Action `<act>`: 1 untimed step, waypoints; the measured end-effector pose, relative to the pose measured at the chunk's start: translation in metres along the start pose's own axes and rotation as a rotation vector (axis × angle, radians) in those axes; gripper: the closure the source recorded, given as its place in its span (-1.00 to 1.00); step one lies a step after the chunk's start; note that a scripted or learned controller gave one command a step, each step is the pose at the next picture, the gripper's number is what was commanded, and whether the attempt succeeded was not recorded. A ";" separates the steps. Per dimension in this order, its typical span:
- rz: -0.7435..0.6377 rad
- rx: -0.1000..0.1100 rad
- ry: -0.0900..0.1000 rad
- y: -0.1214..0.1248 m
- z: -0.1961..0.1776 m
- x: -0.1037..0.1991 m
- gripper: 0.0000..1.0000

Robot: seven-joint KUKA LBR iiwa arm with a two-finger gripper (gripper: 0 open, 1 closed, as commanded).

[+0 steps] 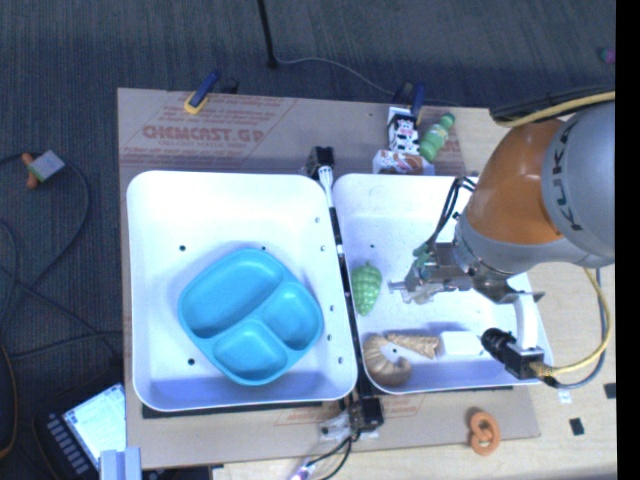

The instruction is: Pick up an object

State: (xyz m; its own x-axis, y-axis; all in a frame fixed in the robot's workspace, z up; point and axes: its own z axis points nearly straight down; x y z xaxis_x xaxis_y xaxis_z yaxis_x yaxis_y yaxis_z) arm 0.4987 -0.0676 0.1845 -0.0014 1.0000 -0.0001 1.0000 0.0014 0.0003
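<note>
Hand (420,280) over R bin (385,200), near green obj (366,286).

The blue tray (252,314) looks like smooth, glossy plastic — as do both white bins (160,203). The bench (215,133) looks like matt cardboard — printed red.

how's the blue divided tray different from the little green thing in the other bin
The blue divided tray is large, smooth and sectioned into three compartments; the green object is small, bumpy and solid. The tray lies in the left bin, the green object in the right bin against the shared wall. Both rest flat, apart from the end effector.
</note>
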 end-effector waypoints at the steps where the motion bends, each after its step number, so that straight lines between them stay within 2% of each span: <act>1: 0.001 0.001 -0.001 0.016 -0.018 0.006 1.00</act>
State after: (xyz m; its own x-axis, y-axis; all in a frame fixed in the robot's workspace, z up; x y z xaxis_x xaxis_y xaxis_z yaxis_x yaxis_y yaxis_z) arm 0.5148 -0.0613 0.2025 -0.0004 1.0000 -0.0007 1.0000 0.0004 -0.0010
